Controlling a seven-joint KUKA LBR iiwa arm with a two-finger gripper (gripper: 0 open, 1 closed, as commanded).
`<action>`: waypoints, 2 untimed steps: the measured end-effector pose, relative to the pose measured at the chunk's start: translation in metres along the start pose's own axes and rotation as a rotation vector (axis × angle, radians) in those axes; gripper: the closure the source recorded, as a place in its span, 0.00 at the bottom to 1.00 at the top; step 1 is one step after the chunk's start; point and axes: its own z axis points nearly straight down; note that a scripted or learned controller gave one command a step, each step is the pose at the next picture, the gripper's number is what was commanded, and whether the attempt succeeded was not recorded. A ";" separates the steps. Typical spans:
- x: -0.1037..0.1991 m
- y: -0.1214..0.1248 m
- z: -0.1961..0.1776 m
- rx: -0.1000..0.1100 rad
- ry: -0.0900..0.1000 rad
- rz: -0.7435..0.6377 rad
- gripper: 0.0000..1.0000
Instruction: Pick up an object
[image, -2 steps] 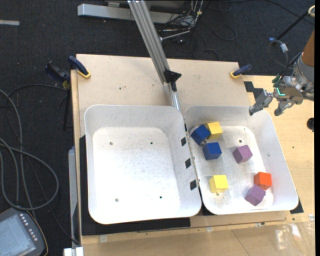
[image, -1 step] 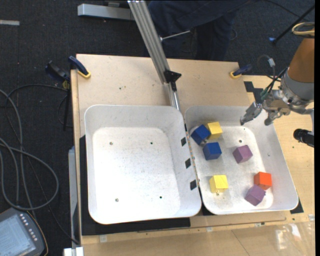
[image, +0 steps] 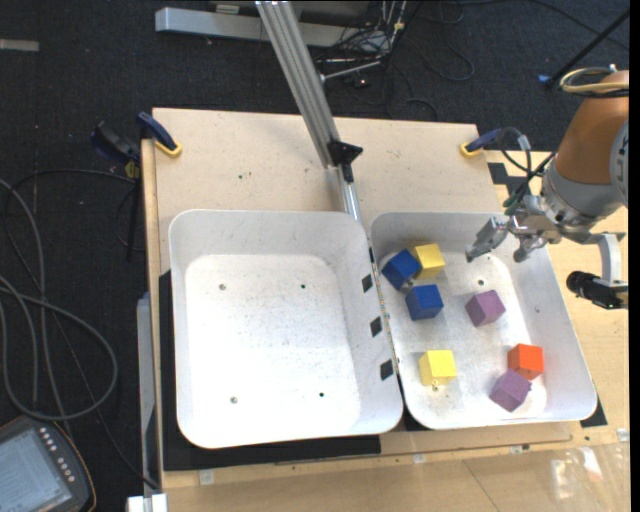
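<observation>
The right bin (image: 560, 330) holds several small cubes. Two blue cubes (image: 401, 268) (image: 425, 301) lie at its upper left, with a yellow cube (image: 430, 259) beside the upper one. A second yellow cube (image: 437, 366) sits lower down. A purple cube (image: 485, 307) rests mid-bin, another purple cube (image: 510, 390) and an orange cube (image: 526, 359) near the lower right. My gripper (image: 504, 243) hovers over the bin's upper right part, fingers spread and open, with nothing between them. It stands above and right of the mid-bin purple cube, apart from every cube.
The left bin (image: 262, 325) lies beside the right one. A slanted metal pole (image: 305, 85) runs from the top down to the bins' shared edge. Clamps sit at the bench's upper corners (image: 160, 135) (image: 480, 143). The arm's orange band (image: 592, 125) is at the right.
</observation>
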 end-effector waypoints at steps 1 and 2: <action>-0.003 -0.005 0.045 0.000 0.000 0.004 0.00; -0.003 -0.003 0.031 -0.007 -0.002 0.003 1.00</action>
